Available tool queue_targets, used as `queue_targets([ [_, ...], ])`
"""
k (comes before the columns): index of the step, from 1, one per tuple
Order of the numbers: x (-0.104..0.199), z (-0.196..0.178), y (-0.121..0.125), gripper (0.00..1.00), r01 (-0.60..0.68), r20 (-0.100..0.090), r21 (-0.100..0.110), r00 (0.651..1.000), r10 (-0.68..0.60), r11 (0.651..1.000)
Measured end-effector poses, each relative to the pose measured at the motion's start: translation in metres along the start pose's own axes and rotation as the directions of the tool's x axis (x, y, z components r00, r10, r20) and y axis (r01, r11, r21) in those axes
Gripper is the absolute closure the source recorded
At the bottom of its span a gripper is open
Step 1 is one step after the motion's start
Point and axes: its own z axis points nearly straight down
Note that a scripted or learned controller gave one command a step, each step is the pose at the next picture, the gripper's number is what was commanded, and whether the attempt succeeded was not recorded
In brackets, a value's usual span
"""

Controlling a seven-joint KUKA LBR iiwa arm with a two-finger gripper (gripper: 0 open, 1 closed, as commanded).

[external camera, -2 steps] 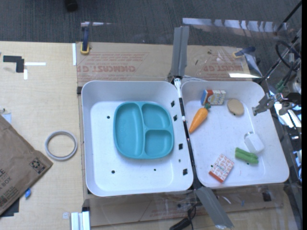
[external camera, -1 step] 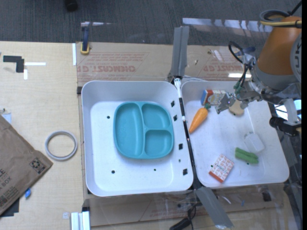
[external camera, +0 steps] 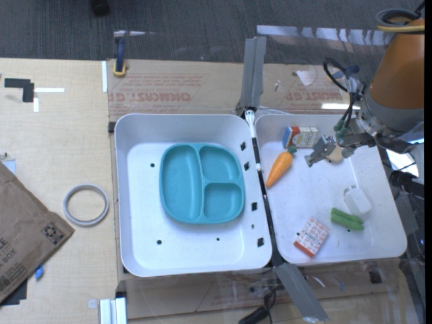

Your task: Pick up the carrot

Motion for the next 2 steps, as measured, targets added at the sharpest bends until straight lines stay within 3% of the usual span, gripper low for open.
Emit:
queue_targets([
  [1,0.049,0.042,0.039,0.00,0.051,0.000,0.001,0.999,-0.051,0.999],
  [2,0.000,0.127,0.021,0.00,0.000,0.000,0.000,1.000,0.000,1.000],
])
